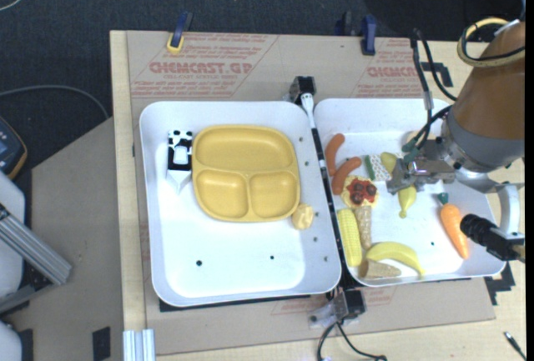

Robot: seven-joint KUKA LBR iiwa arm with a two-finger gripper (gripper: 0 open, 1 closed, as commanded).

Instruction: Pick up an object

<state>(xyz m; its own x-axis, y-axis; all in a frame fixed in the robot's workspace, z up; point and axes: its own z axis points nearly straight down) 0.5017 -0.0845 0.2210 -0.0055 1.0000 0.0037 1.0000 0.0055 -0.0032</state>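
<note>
- The tabletop (250, 59) bears two white bins side by side.
- The left bin (242, 268) holds a yellow tray (246, 172) with three compartments, a black-and-white piece (179, 151) by its left edge, and a pale yellow lump (303, 218) touching the tray's lower right corner.
- The right bin (367, 113) holds toy food.
- The arm (496, 101) reaches in over the right bin's right side.
- The pincer (409, 176) is low over the small banana (406, 199); whether its fingers are apart or closed I cannot tell.
- Large banana (394, 253) near the front wall, corn (349, 236) left of it.
- Carrot (455, 230) at the right.
- Two sausages (338, 159) at the left, a pizza slice (361, 191) below them.
</note>
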